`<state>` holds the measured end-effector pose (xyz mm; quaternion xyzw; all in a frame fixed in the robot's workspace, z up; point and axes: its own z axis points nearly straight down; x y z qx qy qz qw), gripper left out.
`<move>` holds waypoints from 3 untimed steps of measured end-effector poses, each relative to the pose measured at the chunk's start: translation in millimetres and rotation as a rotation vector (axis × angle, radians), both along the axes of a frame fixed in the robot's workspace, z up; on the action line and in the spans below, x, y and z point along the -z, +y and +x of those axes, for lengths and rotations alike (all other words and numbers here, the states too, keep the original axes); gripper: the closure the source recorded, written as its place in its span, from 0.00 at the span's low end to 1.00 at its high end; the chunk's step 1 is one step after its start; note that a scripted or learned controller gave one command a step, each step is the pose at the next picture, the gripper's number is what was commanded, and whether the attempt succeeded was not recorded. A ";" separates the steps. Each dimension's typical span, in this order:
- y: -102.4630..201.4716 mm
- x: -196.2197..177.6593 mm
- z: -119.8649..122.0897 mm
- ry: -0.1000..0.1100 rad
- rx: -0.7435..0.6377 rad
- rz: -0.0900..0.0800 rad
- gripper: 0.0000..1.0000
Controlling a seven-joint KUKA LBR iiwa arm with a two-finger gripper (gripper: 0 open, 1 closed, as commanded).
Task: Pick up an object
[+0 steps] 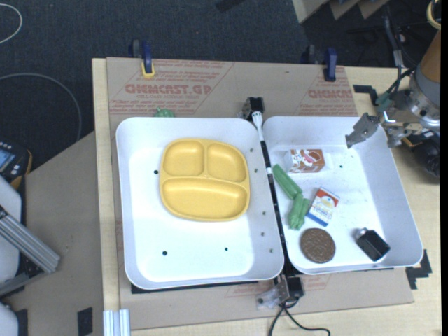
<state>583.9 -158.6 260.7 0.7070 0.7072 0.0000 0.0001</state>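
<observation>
The right bin holds several small things: a red-and-white snack packet, two green pods lying end to end, a small orange, blue and white box, a brown round disc and a black block. My gripper hangs over the far right corner of this bin, above and to the right of the snack packet. It is open, with nothing between its fingers. One grey fingertip points down and left toward the bin floor.
The left bin holds a yellow divided plate. A black rod runs along the ridge between the two bins. Two clamps pin the cardboard at the far edge. Cables lie at the front.
</observation>
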 end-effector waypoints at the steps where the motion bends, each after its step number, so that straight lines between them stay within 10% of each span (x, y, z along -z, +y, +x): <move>1: 68.3 -98.8 -26.5 -0.013 -0.008 0.001 0.00; 3: 211.5 -221.5 -47.0 -0.010 -0.009 0.003 0.00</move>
